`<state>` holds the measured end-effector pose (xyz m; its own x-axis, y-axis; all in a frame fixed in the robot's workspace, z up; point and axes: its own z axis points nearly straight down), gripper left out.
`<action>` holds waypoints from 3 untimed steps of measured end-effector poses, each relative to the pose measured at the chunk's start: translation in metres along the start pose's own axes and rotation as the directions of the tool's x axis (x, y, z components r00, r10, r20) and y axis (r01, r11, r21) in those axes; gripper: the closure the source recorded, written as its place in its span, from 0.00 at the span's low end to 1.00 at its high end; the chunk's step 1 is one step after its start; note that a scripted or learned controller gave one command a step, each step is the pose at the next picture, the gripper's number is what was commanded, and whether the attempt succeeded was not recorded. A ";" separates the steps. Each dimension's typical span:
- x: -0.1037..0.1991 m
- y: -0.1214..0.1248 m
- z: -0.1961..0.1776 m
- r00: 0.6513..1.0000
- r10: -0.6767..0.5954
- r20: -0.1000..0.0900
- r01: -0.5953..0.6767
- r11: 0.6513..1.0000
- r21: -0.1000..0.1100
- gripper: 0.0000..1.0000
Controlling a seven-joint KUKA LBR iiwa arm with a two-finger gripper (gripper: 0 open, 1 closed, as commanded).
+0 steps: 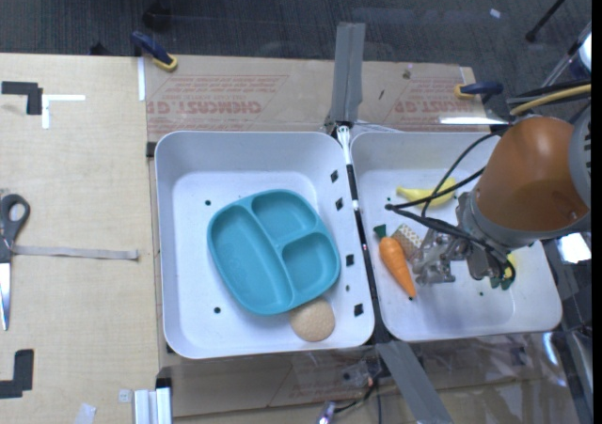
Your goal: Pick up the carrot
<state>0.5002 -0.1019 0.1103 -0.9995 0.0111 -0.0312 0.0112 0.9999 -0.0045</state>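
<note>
The small orange tapered carrot (397,265) lies flat on the floor of the right-hand shallow white bin (451,319), close to the wall shared with the left bin, green top end pointing up-frame. It is judged light, rigid and smooth; a pinch across the thicker upper half is advised, since the narrow tip may slip. The metal two-finger gripper (435,264) is seen just beside the carrot, apart from it. The finger state cannot be told. A yellow banana-shaped item (425,195) lies beyond the carrot.

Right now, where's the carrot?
The carrot lies in the right bin, near its left wall, just left of the claw and below a yellow item.
</note>
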 end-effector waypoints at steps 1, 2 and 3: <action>0.000 0.000 0.000 1.000 0.000 0.000 0.000 1.000 0.000 0.00; 0.000 0.009 0.018 0.948 0.317 -0.028 -0.317 0.949 0.005 0.00; -0.002 0.009 0.009 0.949 0.314 -0.024 -0.314 0.949 0.005 1.00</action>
<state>0.5031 -0.0934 0.1016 -0.9458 0.3246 -0.0075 0.3246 0.9459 0.0006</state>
